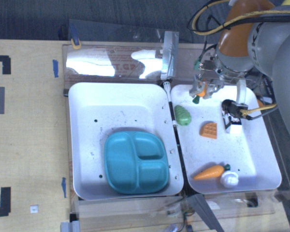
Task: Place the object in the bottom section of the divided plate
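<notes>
Tool (201, 92) of the grey arm (261, 42) hangs over the far left corner of the right bin (266, 163), its fingers pointing down; a small orange and green bit shows at the tips, but whether the fingers are wide, narrow or holding it cannot be told from this slanted view. Just below it, by the bin's left wall, lies a green rounded object (182, 115). Near that, toward the bin's middle, sits an orange waffle-patterned piece (209, 130). At the near edge of the same bin a toy carrot (210, 173) lies on its side, touching a small white object (229, 179). The left bin (87, 105) holds the teal divided plate (135, 162) in its near half. Both bins rest side by side on the desk (24, 129).
</notes>
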### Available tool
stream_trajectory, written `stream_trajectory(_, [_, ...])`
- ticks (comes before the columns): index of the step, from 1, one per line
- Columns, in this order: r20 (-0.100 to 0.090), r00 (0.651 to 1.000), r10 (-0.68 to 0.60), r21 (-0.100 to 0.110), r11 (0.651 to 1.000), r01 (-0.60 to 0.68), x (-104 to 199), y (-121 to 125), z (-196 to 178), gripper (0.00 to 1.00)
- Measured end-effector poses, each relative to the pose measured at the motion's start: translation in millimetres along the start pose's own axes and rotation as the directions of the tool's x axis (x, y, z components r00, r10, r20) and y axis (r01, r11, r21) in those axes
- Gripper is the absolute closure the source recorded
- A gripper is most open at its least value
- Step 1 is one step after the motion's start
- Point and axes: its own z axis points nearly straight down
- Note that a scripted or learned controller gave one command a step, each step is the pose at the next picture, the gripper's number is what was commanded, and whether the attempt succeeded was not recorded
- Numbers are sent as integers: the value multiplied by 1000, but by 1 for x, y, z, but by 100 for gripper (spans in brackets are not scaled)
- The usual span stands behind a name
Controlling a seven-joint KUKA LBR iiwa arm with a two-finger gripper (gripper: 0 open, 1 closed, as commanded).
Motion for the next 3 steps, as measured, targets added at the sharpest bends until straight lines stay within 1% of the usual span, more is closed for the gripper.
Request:
stream_trajectory(1, [-5,992,-128,0,992,128,99,-41,0,100])
stream_trajectory(2, [-3,999,32,4,999,-32,117,-186,-1,100])
stream_trajectory(3, [-3,999,-44,1,999,44,199,-204,7,100])
